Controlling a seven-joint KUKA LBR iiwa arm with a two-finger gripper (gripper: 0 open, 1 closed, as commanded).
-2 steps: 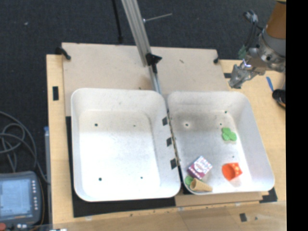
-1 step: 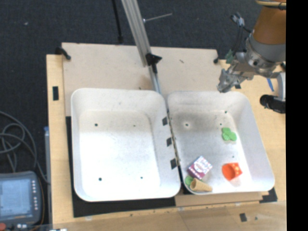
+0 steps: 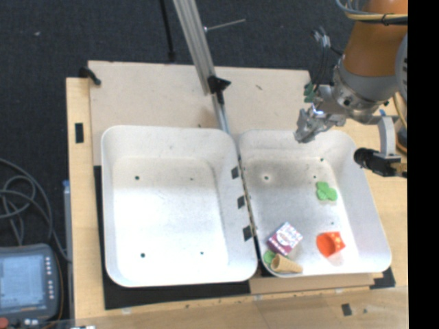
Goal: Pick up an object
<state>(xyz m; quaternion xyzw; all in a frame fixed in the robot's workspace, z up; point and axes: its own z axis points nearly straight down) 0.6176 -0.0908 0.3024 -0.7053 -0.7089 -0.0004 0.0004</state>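
Hovering over the right bin's far edge, my gripper blurs; I cannot tell its state. Near that bin's front: purple packet, writing unreadable, beside a half-hidden cone.

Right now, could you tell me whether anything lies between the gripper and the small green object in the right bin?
Nothing visible does: bare bin floor separates the gripper from the small green object.

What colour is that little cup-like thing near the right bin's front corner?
Orange-red, seen in the camera view, lying in the right bin.
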